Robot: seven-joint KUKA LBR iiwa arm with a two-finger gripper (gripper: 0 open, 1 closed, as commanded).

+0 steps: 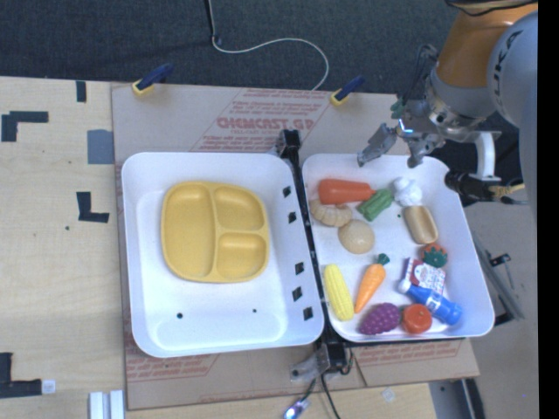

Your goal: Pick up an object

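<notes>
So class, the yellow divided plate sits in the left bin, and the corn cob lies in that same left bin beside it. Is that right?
Not quite. In the camera view the yellow divided plate does sit in the left bin, but the corn cob lies in the right bin, near its left wall, next to the carrot.

The two-finger gripper [395,151] hangs with fingers spread above the far rim of the right white bin [476,260], gripping nothing. In that bin lie plastic toy foods, among them an orange carrot [369,286] and a yellow corn cob [338,291]. The left white bin [140,260] carries a yellow sectioned plate [213,231].
</notes>
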